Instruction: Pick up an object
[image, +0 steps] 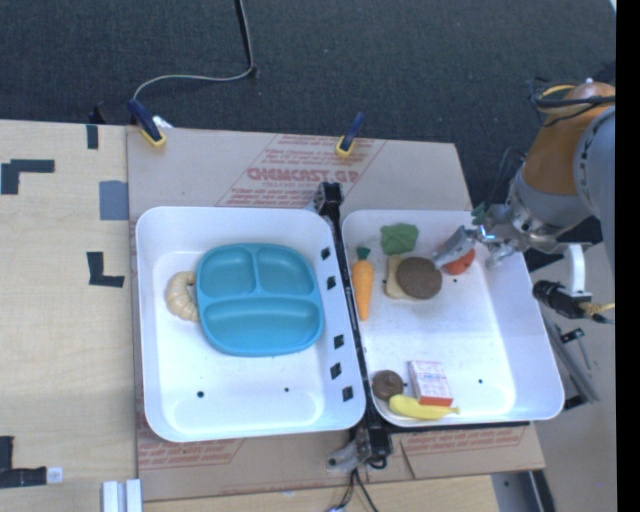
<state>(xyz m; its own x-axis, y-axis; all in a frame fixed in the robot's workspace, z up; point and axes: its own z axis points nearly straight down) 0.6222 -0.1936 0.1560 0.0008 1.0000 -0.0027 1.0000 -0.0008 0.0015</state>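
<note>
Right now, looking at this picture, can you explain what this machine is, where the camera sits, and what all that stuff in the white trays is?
It is a robot arm, grey and orange, reaching in from the right. One camera looks down from above. Two white bins sit side by side. The left bin holds a blue divided plate with a tan toy beside it. The right bin holds toy food: a carrot, a green piece, a burger, a banana and a small box. The gripper hovers by a red item; whether it holds that is unclear.

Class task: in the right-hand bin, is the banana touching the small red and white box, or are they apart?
Touching. The camera view shows the box's lower edge meeting the banana with no white bin floor between.
</note>
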